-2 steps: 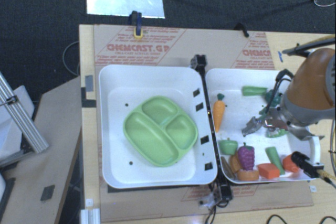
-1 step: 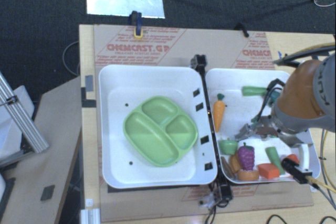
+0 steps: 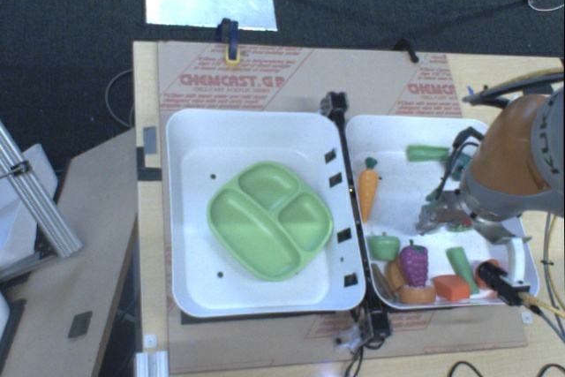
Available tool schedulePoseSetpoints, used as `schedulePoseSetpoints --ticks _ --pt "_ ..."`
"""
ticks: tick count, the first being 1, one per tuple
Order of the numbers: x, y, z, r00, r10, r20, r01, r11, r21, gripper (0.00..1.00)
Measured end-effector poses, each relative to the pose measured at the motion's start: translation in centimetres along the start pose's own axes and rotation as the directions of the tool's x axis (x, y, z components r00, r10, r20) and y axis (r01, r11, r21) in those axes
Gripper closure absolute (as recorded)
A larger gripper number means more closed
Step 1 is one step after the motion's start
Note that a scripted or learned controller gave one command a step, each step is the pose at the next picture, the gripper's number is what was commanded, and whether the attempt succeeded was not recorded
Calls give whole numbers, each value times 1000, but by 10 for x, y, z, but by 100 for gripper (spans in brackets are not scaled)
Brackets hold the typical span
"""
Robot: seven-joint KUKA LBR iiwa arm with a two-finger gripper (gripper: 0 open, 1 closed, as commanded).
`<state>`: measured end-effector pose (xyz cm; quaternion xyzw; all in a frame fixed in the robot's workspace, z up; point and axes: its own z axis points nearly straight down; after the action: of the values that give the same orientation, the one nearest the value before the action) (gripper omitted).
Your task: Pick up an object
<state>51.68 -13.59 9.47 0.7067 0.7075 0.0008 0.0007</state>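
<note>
The gripper (image 3: 434,221) hovers low in the right bin (image 3: 388,156), jaw state unclear; next, descend onto the purple grapes (image 3: 413,263).

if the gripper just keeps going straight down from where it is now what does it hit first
Probably the bare white floor of the right bin, just above the purple grapes and green piece. Depth is hard to judge from this slanted view.
</note>
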Motion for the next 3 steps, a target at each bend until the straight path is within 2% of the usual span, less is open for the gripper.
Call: schedulePoseSetpoints --ticks 2,3 --pt "0 -14 -100 1000 -2 1 2 1000 -3 100" --pt "0 -12 -131 1000 -3 1 3 1000 -2 100"
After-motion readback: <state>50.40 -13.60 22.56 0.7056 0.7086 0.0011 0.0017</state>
